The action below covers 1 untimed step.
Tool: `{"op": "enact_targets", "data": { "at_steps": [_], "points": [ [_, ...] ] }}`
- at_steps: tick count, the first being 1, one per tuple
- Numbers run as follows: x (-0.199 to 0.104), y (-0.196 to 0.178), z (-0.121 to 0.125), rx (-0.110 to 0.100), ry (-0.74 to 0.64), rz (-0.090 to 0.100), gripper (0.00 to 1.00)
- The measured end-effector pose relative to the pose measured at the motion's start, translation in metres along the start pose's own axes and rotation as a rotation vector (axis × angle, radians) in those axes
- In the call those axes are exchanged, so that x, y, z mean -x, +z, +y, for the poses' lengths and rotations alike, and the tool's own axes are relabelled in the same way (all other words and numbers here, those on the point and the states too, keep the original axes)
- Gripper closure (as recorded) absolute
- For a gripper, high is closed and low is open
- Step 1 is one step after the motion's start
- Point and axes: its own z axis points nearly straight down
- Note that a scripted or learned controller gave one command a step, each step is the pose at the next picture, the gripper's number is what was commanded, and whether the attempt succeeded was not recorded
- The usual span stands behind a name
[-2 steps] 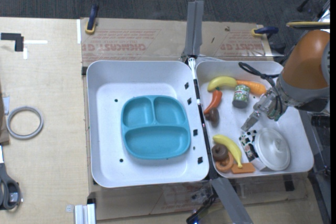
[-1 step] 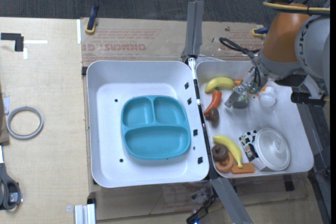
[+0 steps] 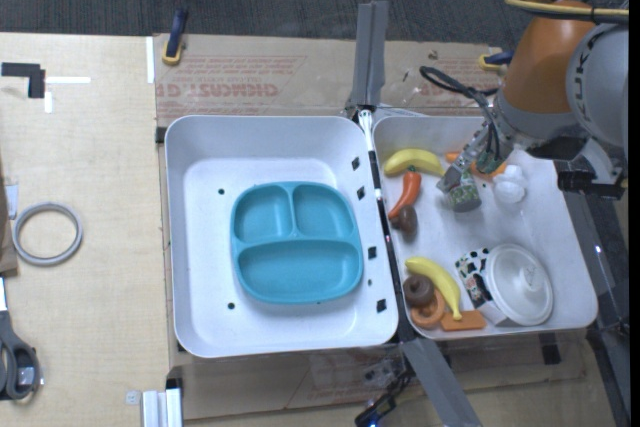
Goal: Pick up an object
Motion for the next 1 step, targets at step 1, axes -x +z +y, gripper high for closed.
{"op": "enact_targets", "data": {
  "at_steps": [1],
  "points": [
    [-0.0623, -0.0886, 0.0463, -0.004, 0.275, 0.006, 1.00]
  ]
}}
